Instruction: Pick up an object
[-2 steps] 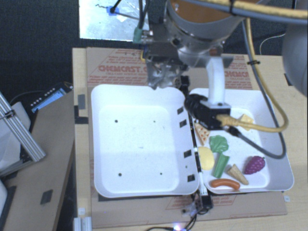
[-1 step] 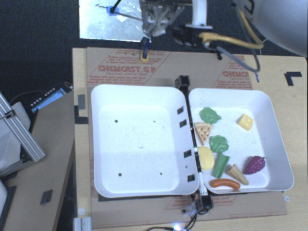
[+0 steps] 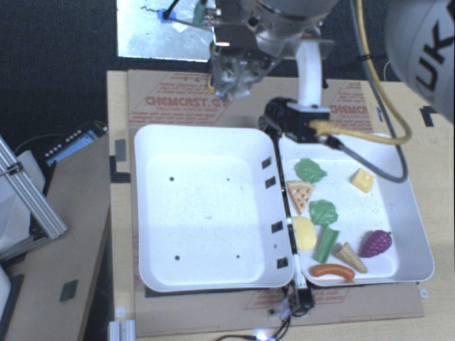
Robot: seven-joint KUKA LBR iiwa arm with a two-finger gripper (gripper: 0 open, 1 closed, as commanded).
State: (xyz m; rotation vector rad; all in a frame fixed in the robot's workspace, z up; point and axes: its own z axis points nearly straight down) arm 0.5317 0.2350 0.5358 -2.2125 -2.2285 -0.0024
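The right bin point(image 3: 409, 222) holds several toy foods: a green leaf point(image 3: 311, 170), a yellow cheese block point(image 3: 362, 180), a pizza slice point(image 3: 300, 195), a green lettuce piece point(image 3: 323, 211), a yellow fruit point(image 3: 304, 233), a green cucumber point(image 3: 327, 242), purple grapes point(image 3: 376, 243), a tan cone point(image 3: 351, 256) and an orange sausage point(image 3: 332, 271). My gripper point(image 3: 231, 80) hangs high over the cardboard beyond the left bin's far edge, away from all the toys. Nothing is visibly held in it.
The left bin point(image 3: 206, 212) lies white beside the right one. A black fitting point(image 3: 290, 118) with a yellow cable point(image 3: 370, 137) sits over the right bin's far left corner. A ribbed metal rail point(image 3: 28, 197) stands at the left.
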